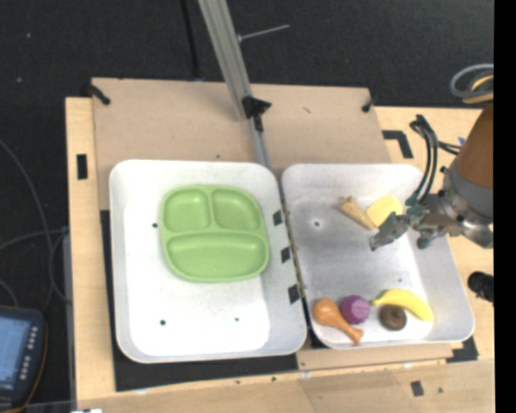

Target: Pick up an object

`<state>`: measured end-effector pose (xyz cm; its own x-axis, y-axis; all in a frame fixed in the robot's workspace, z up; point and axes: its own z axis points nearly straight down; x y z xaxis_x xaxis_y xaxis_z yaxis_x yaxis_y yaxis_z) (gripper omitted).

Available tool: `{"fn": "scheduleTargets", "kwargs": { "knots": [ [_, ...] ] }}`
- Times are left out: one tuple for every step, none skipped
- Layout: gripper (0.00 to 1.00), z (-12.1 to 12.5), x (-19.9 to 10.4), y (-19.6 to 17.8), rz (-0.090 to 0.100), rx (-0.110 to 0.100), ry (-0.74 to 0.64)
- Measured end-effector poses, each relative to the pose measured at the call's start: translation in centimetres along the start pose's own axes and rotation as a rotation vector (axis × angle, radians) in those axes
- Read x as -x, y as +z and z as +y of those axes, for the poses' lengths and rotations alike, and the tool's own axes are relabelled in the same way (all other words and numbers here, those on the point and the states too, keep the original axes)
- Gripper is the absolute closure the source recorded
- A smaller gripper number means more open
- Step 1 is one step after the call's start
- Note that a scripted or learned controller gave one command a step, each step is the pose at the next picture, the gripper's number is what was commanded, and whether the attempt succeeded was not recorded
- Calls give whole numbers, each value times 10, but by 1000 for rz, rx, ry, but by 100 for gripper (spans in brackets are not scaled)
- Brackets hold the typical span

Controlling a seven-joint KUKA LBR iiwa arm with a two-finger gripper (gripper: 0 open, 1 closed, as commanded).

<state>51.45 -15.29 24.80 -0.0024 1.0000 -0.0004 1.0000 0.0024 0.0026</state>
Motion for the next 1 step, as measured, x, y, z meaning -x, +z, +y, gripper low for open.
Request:
{"fn": "scheduleTargets", "kwargs": {
  "knots": [
    [0, 0, 0, 0, 0, 0, 2]
  ]
}}
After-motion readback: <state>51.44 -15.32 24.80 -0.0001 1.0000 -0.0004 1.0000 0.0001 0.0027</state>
